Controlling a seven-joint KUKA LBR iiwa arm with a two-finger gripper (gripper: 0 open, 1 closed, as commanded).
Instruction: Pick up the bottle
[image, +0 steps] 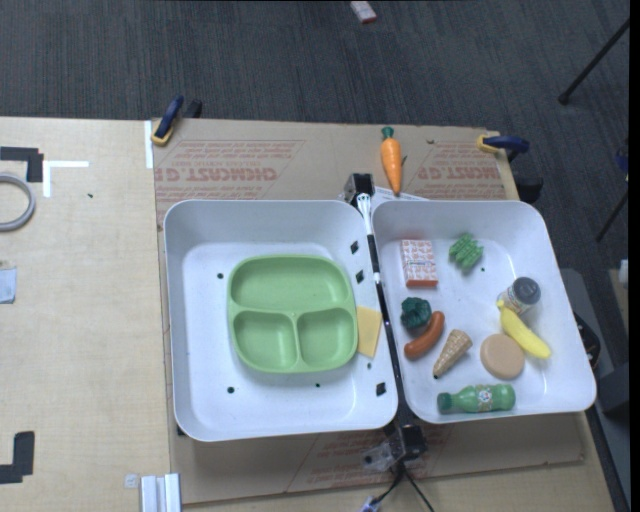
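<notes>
A small green bottle (476, 399) with a white label lies on its side near the front edge of the right bin (560, 250). Its cap points left. A round tan cookie (502, 357) lies just behind it, and an ice cream cone (450, 352) lies to its upper left.
The right bin also holds a yellow banana (524, 333), a small jar (521, 294), a sausage (424, 336), broccoli (415, 311), a green leafy piece (465, 250) and a red-white box (418, 263). In the left bin (190, 300) sit a green divided plate (294, 315) and a cheese slice (369, 331). A carrot (390, 160) lies behind the bins.
</notes>
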